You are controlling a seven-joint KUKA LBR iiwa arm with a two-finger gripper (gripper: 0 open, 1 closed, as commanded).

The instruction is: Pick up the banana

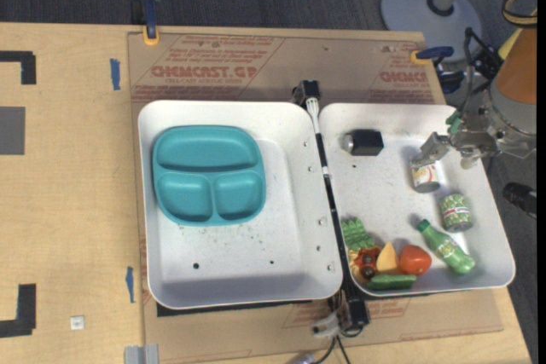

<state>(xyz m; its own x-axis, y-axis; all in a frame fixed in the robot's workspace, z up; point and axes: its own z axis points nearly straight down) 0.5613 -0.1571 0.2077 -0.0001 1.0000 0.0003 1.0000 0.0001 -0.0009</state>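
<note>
Nothing of the pick looks done yet, as far as you can judge: the banana (386, 255) lies in the right bin (503, 262), low in the pile near that bin's front-left corner, w/ the jaws (437, 146) well apart from it, up toward the bin's right-rear. You can't tell from here whether the jaws are spread or pressed together; they sit over a small white can (426, 175), but whether they touch it isn't clear. What's left, by my read: travel across the bin to the pile, descend, close, lift. Banana detail is poor; you see just a short yellow wedge, wider at the bottom, narrowing up. Long axis seems to run roughly front-to-back w/ a slight tilt, tip pointing away from the bin's front edge, but treat that as approx. It's crowded: tomato (415, 259) just beside it on the right, cucumber (393, 280) touching or nearly so below, lettuce (355, 233) up-left. Expect a tight approach.
</note>
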